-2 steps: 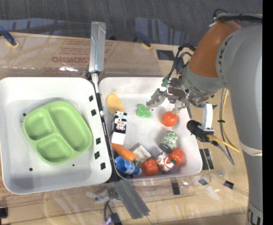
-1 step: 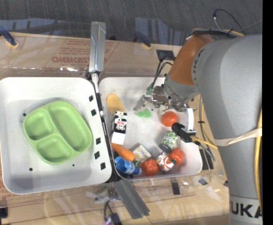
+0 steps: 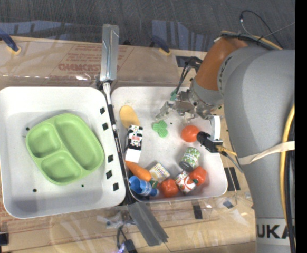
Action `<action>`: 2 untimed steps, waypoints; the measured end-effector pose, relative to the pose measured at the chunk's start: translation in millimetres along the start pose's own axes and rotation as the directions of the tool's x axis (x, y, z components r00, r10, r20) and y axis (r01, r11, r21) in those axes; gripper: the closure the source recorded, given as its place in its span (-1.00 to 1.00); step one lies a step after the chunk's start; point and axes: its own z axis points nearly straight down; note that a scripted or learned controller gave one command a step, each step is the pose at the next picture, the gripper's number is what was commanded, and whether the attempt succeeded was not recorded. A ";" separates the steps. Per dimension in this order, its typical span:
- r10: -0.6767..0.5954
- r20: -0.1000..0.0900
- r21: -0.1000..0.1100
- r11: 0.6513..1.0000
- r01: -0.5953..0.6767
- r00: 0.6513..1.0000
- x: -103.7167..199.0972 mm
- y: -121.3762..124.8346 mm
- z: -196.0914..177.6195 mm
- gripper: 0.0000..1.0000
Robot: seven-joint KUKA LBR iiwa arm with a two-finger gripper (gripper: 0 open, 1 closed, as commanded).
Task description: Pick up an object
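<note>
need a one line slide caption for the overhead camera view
Arm's gripper hovers over the right bin of toy food near a green piece; a green divided plate sits in the left bin.

two white bins: the left bin (image 3: 6, 141) and the right bin (image 3: 143, 96); one green divided plate (image 3: 64, 149); one yellow toy (image 3: 128, 115); one black-and-white carton (image 3: 134, 144); one carrot (image 3: 138, 170); one blue item (image 3: 140, 186); one green leafy piece (image 3: 160, 128); one green can (image 3: 190, 157); three red-orange toy pieces, at (image 3: 190, 133), (image 3: 169, 187) and (image 3: 198, 175)
</note>
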 end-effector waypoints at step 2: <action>-0.104 -0.001 0.003 0.995 0.104 0.995 69.4 -34.7 0.8 -1.00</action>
